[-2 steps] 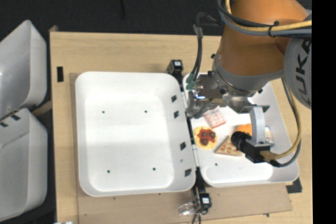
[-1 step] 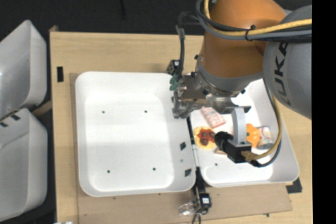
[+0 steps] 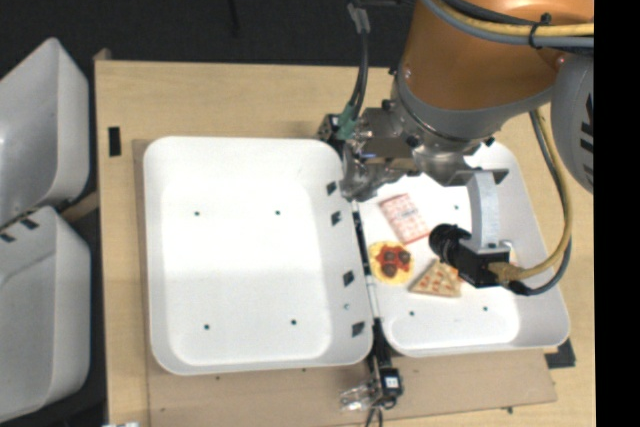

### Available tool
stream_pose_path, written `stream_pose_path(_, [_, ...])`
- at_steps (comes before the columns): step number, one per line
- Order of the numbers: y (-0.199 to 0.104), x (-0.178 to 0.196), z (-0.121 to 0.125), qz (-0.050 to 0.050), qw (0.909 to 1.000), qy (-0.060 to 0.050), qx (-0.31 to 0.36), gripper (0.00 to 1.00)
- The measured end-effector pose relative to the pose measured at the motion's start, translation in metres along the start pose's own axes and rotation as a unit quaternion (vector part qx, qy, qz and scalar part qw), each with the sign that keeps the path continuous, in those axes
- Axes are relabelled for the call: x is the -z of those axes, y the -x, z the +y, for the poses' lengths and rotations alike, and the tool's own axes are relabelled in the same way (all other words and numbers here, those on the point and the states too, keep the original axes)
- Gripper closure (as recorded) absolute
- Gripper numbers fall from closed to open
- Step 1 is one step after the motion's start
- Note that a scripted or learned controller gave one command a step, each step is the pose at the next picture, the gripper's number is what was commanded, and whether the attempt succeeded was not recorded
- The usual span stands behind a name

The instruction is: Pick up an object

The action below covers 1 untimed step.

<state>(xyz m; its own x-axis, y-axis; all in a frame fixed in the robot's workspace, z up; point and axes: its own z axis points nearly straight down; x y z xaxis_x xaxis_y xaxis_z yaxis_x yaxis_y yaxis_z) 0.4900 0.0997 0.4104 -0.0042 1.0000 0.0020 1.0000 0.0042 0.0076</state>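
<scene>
Two white bins are seen side by side on the bench [image 3: 230, 100]. The left bin [image 3: 240, 250] shows only its bare floor. In the right bin [image 3: 500, 325] three small things are clustered near its left wall: a pink patterned card [image 3: 404, 216], a round yellow piece with dark red blobs [image 3: 391, 262], and a triangular waffle-like wedge [image 3: 438, 282] just right of it and nearer. The round piece and the wedge look to be touching; the card lies just beyond them.

The arm [image 3: 490, 25] is reached in from the right, and its wrist hangs over the far part of the right bin. The jaws [image 3: 356, 183] are placed at the divide between the bins, beyond the card; whether they are wide or closed cannot be told, and nothing is seen between them.

Risks, as judged: a descent from this spot could strike the bin rims rather than any object. The objects are crowded, so two could be pinched or one nudged away. The flat card would likely slip.
</scene>
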Motion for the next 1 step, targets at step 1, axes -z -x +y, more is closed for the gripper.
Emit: stream_pose_path(1, [0.0175, -0.0418, -0.0005, -0.002, 1.0, -0.005, -0.003, 1.0])
